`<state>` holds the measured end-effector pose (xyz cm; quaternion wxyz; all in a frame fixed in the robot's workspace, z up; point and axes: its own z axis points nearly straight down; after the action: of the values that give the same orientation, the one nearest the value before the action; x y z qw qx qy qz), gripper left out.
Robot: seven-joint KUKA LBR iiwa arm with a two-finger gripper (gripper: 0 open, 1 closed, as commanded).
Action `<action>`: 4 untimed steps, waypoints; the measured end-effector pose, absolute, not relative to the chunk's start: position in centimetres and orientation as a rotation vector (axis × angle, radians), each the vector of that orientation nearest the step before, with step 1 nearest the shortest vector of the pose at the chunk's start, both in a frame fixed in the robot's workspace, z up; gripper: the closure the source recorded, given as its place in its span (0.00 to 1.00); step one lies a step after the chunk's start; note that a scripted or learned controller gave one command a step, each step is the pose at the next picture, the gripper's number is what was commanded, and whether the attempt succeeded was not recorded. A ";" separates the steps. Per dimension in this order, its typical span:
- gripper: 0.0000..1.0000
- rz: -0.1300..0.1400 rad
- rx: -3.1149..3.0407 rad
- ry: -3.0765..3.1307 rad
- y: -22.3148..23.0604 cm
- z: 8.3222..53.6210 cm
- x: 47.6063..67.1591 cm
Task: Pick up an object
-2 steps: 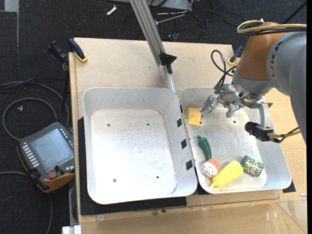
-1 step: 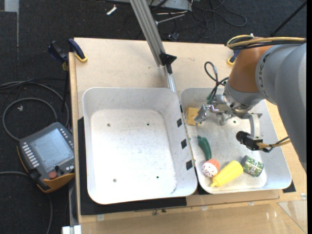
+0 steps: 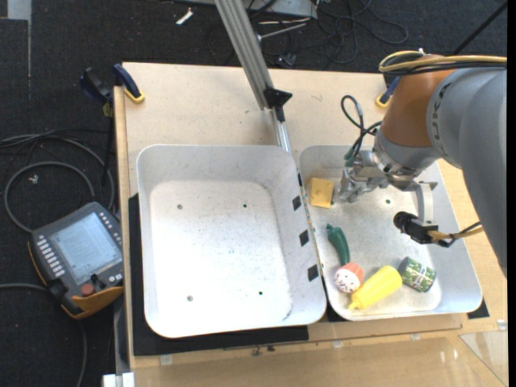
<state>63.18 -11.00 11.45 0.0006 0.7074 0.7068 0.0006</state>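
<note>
Two shallow white bins sit side by side on the counter [image 3: 201,103]. The left bin [image 3: 161,216] shows a bare, speckled floor. The right bin [image 3: 459,293] holds a yellow block [image 3: 322,192] near its upper left corner, a green pepper [image 3: 337,239] lower down by the left wall, and, along the front, a small round white and red toy [image 3: 348,278], a yellow piece [image 3: 376,287] and a green can [image 3: 418,274]. The hand [image 3: 352,189] hangs low over the right bin just beside the yellow block, on its right; whether it touches the block I cannot tell, nor whether the hand is spread or pressed together.
</note>
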 end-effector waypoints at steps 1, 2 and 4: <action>1.00 0.006 2.215 2.221 -10.9 16.2 64.2; 1.00 0.006 2.215 2.220 -11.0 20.6 64.0; 1.00 0.006 2.213 2.221 -10.9 29.7 64.5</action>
<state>64.46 -10.89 29.70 0.0030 0.7058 0.7084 0.0020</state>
